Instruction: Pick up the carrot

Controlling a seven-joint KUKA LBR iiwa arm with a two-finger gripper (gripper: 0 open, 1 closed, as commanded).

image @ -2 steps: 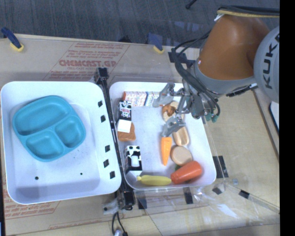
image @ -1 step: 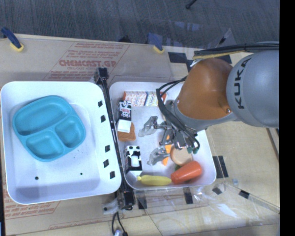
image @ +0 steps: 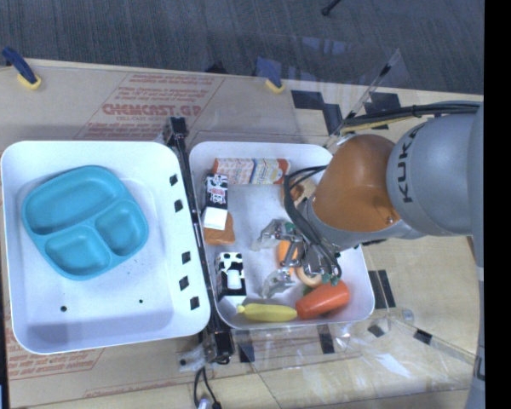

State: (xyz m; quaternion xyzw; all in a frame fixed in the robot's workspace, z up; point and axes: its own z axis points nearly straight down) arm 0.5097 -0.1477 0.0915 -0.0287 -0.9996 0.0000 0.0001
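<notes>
The carrot (image: 324, 298), a red-orange tapered piece with a bit of green at its right end, lies in the right bin (image: 264, 153) near the front wall, beside a yellow banana (image: 268, 312). My gripper (image: 276, 258) hangs low in this bin, just up and left of the carrot and apart from it. Its two silver fingers (image: 271, 232) stand spread, so it is open. A small orange piece (image: 285, 251) shows between them; I cannot tell what it is or whether it is touched. The orange wrist hides the bin's right part.
The right bin also holds a striped packet (image: 249, 170) at the back, a black-and-white box (image: 216, 190), an orange-and-white block (image: 217, 222), a black-and-white cube (image: 231, 271) and a beige ring (image: 309, 273). A blue divided plate (image: 83, 220) lies in the left bin (image: 34, 331).
</notes>
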